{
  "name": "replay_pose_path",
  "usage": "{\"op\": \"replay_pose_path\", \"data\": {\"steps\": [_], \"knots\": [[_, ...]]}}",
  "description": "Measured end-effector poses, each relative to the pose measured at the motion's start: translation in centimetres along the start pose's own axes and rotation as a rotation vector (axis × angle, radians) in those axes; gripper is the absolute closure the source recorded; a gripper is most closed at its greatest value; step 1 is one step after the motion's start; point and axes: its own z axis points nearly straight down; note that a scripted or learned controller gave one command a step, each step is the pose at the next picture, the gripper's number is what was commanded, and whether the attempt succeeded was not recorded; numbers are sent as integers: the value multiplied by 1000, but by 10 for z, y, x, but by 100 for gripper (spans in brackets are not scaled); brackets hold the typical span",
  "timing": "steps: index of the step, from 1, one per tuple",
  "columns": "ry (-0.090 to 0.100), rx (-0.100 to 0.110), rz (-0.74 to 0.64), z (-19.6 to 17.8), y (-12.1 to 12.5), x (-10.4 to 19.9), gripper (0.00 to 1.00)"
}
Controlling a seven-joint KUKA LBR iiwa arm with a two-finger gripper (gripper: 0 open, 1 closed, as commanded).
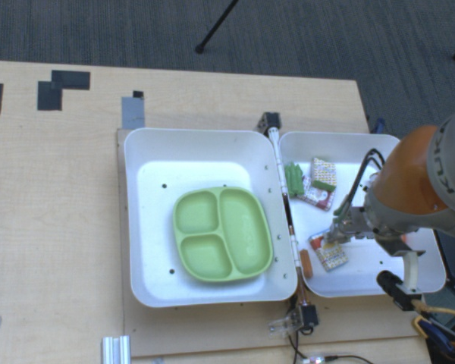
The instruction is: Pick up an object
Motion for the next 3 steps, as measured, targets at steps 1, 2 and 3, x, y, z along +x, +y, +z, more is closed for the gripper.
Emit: {"op": "replay_pose_path", "data": {"steps": [1,2,3], "knots": [[0,0,1,0,0,0,0],[3,-2,-3,-10,2,2,100],[3,-2,-2,-10,1,2,0]]}}
